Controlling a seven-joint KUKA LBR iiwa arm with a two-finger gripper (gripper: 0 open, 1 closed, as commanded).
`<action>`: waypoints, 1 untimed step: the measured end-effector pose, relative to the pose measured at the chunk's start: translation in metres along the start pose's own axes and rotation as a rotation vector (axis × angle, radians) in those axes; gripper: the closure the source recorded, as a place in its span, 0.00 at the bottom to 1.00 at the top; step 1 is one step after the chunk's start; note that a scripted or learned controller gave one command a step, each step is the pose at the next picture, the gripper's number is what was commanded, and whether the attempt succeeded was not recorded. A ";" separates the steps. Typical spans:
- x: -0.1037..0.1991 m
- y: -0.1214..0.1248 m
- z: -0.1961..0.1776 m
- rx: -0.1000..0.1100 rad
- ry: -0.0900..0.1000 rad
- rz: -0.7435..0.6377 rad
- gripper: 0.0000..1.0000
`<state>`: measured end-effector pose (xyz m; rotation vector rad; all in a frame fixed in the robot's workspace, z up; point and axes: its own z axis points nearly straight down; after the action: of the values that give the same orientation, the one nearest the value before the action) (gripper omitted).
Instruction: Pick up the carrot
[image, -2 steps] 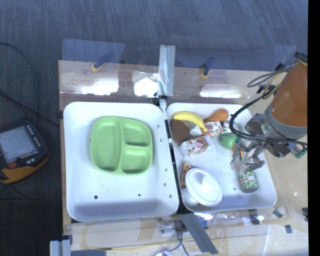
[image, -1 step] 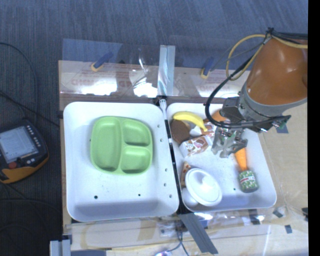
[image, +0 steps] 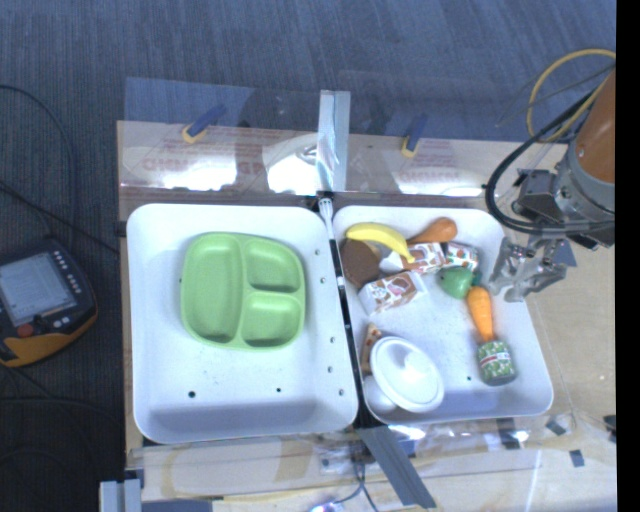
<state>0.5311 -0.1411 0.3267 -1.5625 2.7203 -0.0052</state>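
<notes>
Carrot (image: 482, 311) lies lengthwise in the right bin (image: 530, 395) at the frame's right, so the hand (image: 527, 272), just beside it with fingers apart and empty, should straddle its narrow width before closing.

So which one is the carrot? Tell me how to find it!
Look in the right white bin, near its right wall. The carrot is the small orange cone lying between a green toy above it and a green bottle below, pointing toward the bottle.
</notes>
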 end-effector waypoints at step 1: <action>-0.026 0.070 0.060 -0.009 0.001 0.146 1.00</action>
<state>0.4842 -0.0837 0.2662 -1.3626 2.8317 0.0063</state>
